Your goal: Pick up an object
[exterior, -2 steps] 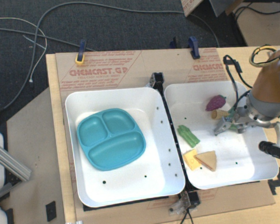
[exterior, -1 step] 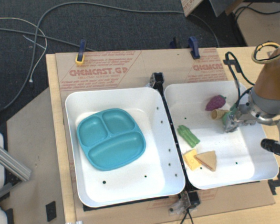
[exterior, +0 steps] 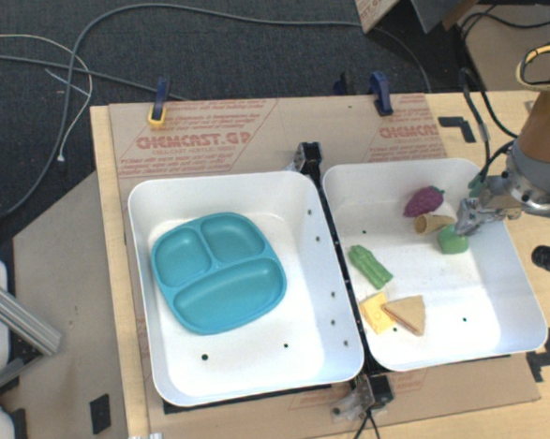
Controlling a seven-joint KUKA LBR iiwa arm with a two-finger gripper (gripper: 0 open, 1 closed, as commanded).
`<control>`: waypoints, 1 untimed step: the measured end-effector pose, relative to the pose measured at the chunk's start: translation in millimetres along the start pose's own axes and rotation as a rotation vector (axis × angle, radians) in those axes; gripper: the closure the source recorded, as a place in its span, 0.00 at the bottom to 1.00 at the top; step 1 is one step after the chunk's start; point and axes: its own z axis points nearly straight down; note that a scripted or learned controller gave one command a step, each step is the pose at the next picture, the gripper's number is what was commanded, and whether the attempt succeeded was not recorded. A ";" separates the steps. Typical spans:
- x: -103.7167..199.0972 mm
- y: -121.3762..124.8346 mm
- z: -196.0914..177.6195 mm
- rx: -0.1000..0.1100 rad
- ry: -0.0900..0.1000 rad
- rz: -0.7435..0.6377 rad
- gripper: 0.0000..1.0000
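Two white bins (exterior: 236, 193) were set on the desk (exterior: 250, 136). The jaws (exterior: 467, 221) were positioned in the right bin, directly over a small green object (exterior: 453, 242), beside a purple piece (exterior: 424, 201). The grasp step was judged to be in hand; a confirmed closure and vertical lift would be required next. Whether the jaws were clenched or released could not be determined. "CHEMCAST GP" was apparently printed on the desk sheet.
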 end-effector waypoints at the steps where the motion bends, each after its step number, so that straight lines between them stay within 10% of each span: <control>1: -3.4 4.7 -62.8 -0.003 -0.001 0.000 1.00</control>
